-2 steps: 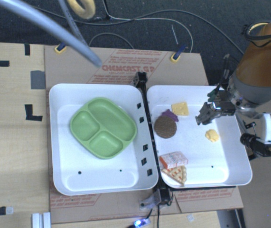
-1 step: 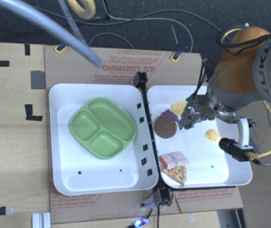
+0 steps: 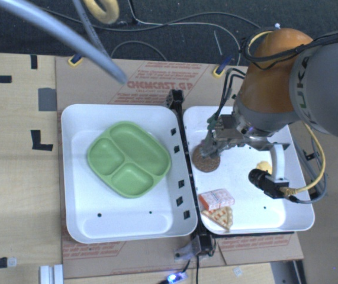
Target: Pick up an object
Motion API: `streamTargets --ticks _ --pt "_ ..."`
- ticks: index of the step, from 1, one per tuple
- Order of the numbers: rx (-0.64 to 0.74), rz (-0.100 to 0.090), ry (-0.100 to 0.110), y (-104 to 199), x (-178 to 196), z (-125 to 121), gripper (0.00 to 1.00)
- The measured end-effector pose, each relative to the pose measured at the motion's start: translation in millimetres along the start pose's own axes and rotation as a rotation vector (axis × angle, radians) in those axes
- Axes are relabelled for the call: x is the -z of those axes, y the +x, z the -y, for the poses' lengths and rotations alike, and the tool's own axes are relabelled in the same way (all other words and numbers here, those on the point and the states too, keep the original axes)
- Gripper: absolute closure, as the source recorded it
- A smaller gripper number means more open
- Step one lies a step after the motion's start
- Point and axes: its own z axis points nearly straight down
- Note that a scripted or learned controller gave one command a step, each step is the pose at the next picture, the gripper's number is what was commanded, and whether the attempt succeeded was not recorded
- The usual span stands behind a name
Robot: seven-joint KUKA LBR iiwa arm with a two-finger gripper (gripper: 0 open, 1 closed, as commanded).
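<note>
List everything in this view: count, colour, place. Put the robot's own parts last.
bins: 2, white, side by side on the bench; left bin, right bin
divided plate: 1, green, three compartments, in the left bin
round disc: 1, brown, near the right bin's left wall, under the gripper
packet: 1, orange and white, front of the right bin
waffle-patterned piece: 1, tan with a red edge, just in front of the packet
cardboard sheet: 1, brown with red print, under the bins
arm: 1, grey with an orange band, over the right bin
gripper: 1, dark, at the disc; finger state unclear
</note>
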Motion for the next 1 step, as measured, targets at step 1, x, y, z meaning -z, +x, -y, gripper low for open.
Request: streamTargets --ticks 1 --pt "0.000 0.001 0.001 61.4 -3.1 2.1 1.00"
